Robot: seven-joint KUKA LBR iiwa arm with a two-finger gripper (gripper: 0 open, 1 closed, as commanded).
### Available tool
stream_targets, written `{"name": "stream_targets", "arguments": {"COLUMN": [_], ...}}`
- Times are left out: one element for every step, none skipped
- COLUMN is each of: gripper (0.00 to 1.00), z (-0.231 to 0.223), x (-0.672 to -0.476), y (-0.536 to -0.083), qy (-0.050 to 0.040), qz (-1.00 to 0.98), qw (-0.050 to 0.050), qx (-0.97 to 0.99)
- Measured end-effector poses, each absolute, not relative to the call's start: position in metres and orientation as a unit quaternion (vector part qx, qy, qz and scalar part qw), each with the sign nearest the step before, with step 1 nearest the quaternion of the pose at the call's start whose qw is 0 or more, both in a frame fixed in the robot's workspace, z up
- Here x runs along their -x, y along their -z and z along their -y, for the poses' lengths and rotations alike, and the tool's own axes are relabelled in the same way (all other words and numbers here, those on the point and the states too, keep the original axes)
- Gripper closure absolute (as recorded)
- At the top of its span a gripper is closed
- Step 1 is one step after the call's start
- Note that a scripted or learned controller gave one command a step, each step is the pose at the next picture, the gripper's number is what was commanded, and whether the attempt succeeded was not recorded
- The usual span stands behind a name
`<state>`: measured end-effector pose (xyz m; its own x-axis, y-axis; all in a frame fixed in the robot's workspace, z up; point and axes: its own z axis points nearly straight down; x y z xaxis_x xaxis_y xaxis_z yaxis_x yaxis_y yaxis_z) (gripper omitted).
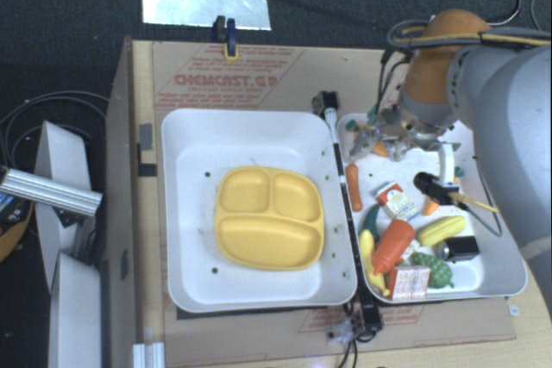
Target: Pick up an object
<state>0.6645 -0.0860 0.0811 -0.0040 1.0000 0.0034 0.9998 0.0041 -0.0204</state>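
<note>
Carrot (392, 242) in right bin (504, 271), cardboard-topped bench (241, 77).

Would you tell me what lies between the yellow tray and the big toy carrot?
In the camera view, the bins' adjoining rims separate the yellow tray from the big toy carrot.

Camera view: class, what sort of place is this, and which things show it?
Probably a robot lab test bench: a grey arm over two white bins, toy food such as a carrot, loose cables.
</note>
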Motion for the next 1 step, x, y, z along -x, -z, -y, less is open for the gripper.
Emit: {"name": "stream_targets", "arguments": {"gripper": [0.0], "z": [0.0863], "x": [-0.6645], "y": [-0.0811], "qy": [-0.0061], "qz": [0.709], "qw": [0.008], "qx": [0.706]}}
